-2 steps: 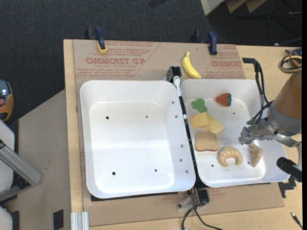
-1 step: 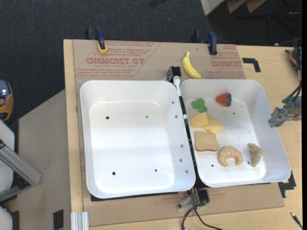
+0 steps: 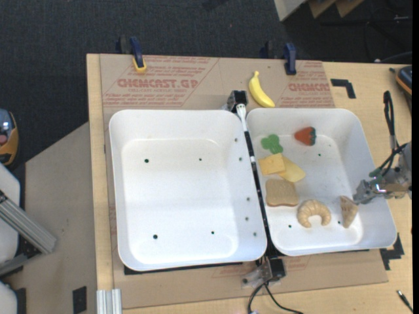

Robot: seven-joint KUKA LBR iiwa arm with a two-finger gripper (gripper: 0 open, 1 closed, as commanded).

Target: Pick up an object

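Here, a bench (image 3: pixel 163 77) topped with printed brown board carries two white bins side by side.

Left bin (image 3: pixel 124 175): bare floor with four small dark holes.

Right bin (image 3: pixel 340 126): a green piece (image 3: pixel 272 143) near the dividing rim; a strawberry (image 3: pixel 305 135) to its right; a yellow cheese wedge (image 3: pixel 272 165) touching a paler yellow slice (image 3: pixel 294 172); a bread slice (image 3: pixel 281 192) just below them; a croissant (image 3: pixel 314 212) beside the bread; a small tan piece (image 3: pixel 348 211) near the right wall.

Outside the bins: a banana (image 3: pixel 260 91) on the board just behind the right bin, and two blue clamps (image 3: pixel 137 52) on the bench's far edge.

Pincer (image 3: pixel 364 193): at the right bin's right wall, low, just above the tan piece. Whether it is spread or pressed together cannot be told; nothing visible sits in it.
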